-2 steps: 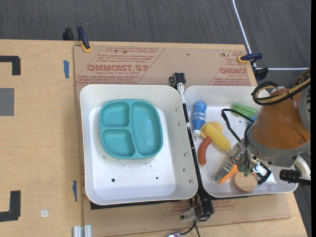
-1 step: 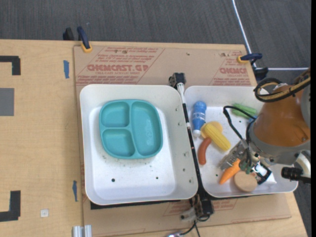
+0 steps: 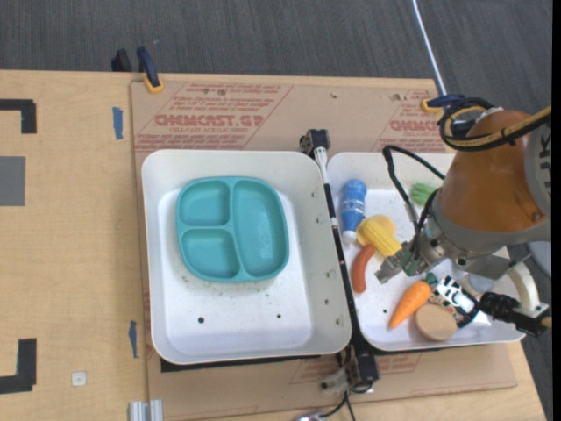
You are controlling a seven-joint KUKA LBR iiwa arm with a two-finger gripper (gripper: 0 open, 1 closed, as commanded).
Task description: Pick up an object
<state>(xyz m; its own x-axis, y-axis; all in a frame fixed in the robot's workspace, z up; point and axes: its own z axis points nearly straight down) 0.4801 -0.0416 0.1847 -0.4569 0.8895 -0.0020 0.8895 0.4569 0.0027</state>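
Hand, grip state unclear, amid corn, red pepper and carrot, which lies diagonally, tip lower-left.

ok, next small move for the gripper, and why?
Probably a short drop toward the orange carrot. The gripper sits low in the right bin, between the yellow corn and that carrot, with nothing seen between its fingers; the carrot lies just beside it.

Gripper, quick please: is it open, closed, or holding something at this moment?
Gripper: cannot be told; it sits low in the right bin, beside the yellow corn and above the carrot.
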